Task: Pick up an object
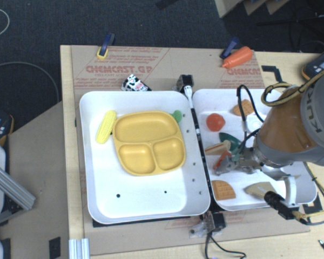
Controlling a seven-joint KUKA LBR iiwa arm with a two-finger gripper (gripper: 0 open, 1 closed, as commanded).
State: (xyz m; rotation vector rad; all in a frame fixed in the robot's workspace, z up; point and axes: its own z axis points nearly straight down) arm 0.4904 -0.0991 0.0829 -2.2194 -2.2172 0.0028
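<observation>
My gripper (230, 162) is low in the right bin (204, 97), at its left middle, with the grey and orange arm (291, 128) reaching in from the right. Right at the gripper's tip lie a red-orange piece (222, 159) and a dark green piece (230, 141), both partly hidden by it. A red tomato (215, 122) sits farther back. A tan waffle square (223, 190) lies near the front, and a pale bread piece (261, 188) lies under the arm. A tan item (242, 109) is at the back.
The left bin (97, 188) holds a yellow divided tray (149, 142), a corn cob (106, 126) to its left and a small green piece (177, 115) at its back right. An orange carrot (237, 57) and a black-and-white toy (135, 83) lie on the bench behind the bins.
</observation>
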